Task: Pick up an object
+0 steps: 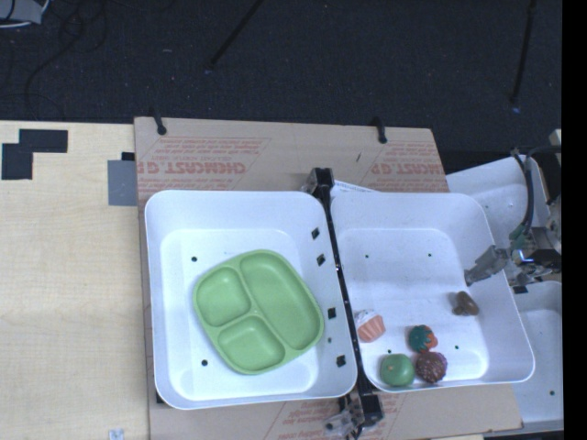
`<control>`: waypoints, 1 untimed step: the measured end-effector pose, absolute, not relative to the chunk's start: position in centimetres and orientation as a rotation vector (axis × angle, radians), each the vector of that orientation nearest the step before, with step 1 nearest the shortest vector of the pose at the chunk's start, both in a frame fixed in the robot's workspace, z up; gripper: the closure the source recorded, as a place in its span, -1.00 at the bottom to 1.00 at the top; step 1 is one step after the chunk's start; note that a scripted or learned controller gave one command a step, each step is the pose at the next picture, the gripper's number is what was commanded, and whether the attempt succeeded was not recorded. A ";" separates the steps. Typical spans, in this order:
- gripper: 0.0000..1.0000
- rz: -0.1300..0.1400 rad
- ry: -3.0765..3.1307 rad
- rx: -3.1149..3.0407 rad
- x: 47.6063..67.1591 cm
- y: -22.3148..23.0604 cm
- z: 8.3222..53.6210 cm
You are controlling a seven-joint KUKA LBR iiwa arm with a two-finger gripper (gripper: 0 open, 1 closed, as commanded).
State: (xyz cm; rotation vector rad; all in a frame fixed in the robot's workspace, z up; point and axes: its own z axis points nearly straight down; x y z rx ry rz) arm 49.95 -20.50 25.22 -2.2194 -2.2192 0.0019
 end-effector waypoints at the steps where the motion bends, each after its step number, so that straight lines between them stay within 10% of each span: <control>1: -1.00 0.005 -2.216 -2.215 49.9 -19.5 19.3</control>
